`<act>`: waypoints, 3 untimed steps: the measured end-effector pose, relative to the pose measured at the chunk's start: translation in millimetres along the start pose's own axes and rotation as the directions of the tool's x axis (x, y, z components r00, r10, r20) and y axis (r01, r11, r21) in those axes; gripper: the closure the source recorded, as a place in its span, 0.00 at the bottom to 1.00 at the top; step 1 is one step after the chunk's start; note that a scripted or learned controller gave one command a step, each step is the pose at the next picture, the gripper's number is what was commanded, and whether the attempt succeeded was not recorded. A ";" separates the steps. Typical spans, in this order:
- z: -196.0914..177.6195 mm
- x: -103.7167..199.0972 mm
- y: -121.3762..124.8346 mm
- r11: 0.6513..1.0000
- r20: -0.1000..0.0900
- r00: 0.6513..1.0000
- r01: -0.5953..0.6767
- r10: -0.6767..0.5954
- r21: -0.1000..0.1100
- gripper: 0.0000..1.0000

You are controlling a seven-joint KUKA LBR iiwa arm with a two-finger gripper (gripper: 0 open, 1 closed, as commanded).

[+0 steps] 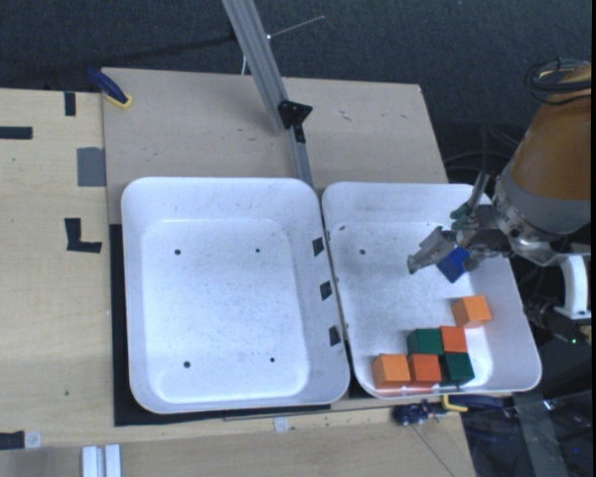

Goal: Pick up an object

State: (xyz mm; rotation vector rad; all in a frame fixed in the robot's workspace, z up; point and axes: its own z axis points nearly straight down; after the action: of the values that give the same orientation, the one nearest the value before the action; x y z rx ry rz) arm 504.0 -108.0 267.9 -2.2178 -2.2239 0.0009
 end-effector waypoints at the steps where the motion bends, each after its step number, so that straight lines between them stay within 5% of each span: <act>1: 0.0 0.0 0.0 1.000 0.000 1.000 0.000 0.000 0.000 0.00; 3: 95.9 -11.8 -6.2 1.000 0.000 1.000 -0.002 0.002 0.006 0.00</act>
State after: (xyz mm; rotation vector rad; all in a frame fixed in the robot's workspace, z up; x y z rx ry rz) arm 497.7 -119.8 172.0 -2.2169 -2.2189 0.0074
